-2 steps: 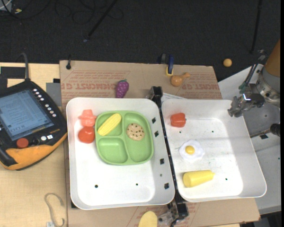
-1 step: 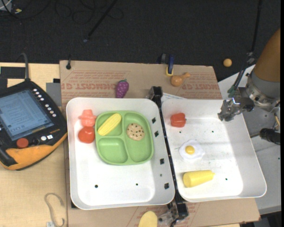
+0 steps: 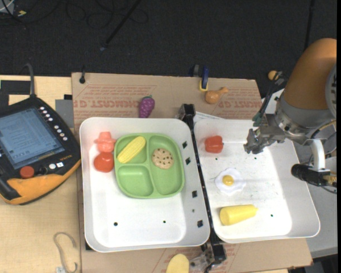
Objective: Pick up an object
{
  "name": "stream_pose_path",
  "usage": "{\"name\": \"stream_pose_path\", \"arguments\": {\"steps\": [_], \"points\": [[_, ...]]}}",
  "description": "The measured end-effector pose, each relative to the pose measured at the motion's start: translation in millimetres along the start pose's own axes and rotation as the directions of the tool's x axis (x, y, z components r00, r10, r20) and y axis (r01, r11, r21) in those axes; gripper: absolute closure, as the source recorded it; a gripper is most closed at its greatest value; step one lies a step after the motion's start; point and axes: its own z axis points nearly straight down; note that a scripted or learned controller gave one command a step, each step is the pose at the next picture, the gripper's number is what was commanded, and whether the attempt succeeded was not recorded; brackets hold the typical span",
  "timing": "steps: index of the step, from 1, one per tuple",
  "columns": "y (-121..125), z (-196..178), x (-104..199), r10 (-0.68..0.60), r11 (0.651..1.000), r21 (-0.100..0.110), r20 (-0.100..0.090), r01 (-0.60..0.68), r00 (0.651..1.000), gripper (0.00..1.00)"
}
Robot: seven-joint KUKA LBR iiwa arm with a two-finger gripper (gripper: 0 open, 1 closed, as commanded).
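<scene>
Hovering over the right bin point(image 3: 295, 209) — jaws point(image 3: 253, 147) gripping nothing visible.

- In the left bin point(image 3: 96, 220) we see a divided tray point(image 3: 142, 185); the corn point(image 3: 130, 149) and the cookie point(image 3: 162, 158) lie in its two rear compartments.
- In the right bin point(image 3: 298, 215) the pepper point(image 3: 214, 144) lies at the rear left, the fried egg point(image 3: 228, 181) near the middle, and the cone-shaped piece point(image 3: 237, 214) in front of the egg.
- The gripper point(image 3: 252, 147) is over the rear of the right bin, to the right of the pepper.
</scene>
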Motion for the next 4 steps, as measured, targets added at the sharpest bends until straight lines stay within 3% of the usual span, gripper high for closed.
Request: {"name": "stream_pose_path", "arguments": {"steps": [1,2,4], "points": [[-6.5,-2.7,60.7,-0.002,1.000,-0.001,-0.001,0.002,1.000,1.00],[-20.5,5.4,89.7,0.002,1.000,0.000,0.001,-0.002,1.000,1.00],[-27.4,3.1,89.9,0.003,1.000,0.000,0.001,-0.003,1.000,1.00]]}}
